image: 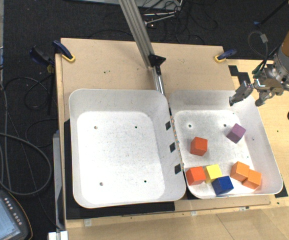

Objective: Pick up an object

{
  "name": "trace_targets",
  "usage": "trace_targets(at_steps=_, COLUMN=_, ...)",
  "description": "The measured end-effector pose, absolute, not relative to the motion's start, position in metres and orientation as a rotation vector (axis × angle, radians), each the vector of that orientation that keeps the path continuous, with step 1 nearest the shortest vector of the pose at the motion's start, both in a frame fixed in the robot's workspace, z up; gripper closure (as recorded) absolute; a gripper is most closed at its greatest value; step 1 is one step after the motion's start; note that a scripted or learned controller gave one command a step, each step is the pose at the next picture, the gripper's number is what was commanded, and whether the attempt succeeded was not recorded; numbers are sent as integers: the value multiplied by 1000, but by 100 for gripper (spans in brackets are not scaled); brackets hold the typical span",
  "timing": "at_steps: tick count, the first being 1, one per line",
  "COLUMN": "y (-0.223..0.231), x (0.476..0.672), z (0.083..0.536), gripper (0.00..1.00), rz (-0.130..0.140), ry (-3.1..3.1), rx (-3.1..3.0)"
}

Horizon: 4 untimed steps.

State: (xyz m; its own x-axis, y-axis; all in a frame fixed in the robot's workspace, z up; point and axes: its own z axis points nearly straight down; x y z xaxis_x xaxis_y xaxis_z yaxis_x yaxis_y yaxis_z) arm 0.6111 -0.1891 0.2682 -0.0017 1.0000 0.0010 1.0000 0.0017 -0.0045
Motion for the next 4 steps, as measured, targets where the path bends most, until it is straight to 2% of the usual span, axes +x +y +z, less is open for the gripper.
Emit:
trace_targets(at_steps=1, y=-189, x=612, z=271, gripper=0, rz=1, ry=-2226, rx=-2218)
trace_targets(at_steps=3, y=-187, x=604, z=151, gripper=0, rz=5, ry=-2218, rx=-2218)
trace_targets(at_steps=4, y=-188, x=610, z=123, gripper=0, rz=-15, ry=-2234, rx=-2235)
